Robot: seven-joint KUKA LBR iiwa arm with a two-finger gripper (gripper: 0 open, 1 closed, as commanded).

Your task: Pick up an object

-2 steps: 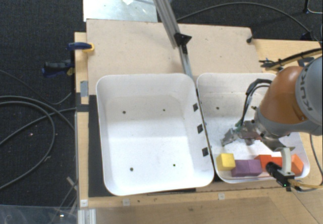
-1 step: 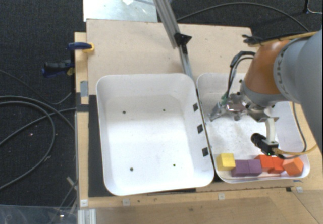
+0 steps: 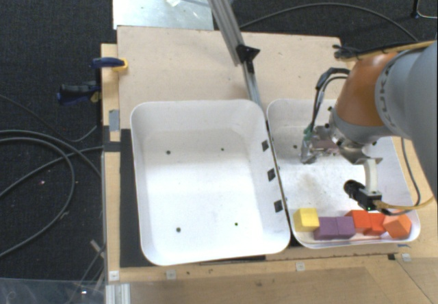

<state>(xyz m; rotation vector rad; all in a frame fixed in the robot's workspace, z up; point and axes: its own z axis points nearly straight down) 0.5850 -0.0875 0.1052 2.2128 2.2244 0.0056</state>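
My gripper (image 3: 309,152) hangs over the upper left part of the right bin (image 3: 288,112), pointing down at bare white floor. Nothing shows under it or in it. The loose objects lie in a row along the right bin's near edge: a yellow block (image 3: 306,218), a purple block (image 3: 334,227), a red-orange block (image 3: 366,221) and an orange block (image 3: 397,226). They sit well below the gripper in the view, apart from it. The grey arm with its orange band (image 3: 359,83) reaches in from the right.
The left bin (image 3: 198,109) stands beside the right one, with a raised rim between them. A slanted metal pole (image 3: 226,11) crosses the back of the bench. A black fitting with cable (image 3: 358,193) hangs off the wrist above the blocks.
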